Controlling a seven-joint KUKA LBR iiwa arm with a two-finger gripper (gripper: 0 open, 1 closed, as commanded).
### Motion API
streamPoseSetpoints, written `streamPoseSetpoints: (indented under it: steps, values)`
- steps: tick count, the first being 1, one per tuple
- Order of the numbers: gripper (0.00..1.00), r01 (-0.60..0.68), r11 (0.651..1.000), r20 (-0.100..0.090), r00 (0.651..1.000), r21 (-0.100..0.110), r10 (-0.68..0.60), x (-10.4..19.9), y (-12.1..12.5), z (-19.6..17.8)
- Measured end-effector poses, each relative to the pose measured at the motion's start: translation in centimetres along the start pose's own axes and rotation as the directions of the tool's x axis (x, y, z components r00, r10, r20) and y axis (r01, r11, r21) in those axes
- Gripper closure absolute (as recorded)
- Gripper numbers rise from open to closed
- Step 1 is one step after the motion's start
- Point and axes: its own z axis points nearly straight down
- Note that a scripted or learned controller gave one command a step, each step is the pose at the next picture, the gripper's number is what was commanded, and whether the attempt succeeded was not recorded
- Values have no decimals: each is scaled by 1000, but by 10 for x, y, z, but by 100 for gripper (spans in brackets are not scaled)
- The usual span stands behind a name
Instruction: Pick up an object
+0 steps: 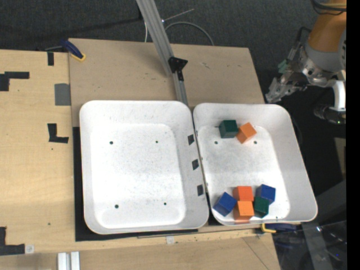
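Wooden bench (34,151) carries two white bins side by side. Going rightward, the right bin (292,151) holds a green block (228,128) touching an orange block (246,132), plus a cluster (246,200) near its front edge. Farther right, the arm's claw (279,85) hangs outside the bin, well apart from the blocks; blur hides its state.
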Motion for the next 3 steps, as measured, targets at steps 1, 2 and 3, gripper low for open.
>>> streamPoseSetpoints:
  steps: [1,2,3]
  values:
    - [100,4,1000,-3,1000,6,-4,58,3,9]
    - [100,4,1000,-3,1000,7,-4,109,1,18]
    - [100,5,1000,-3,1000,7,-5,165,0,25]
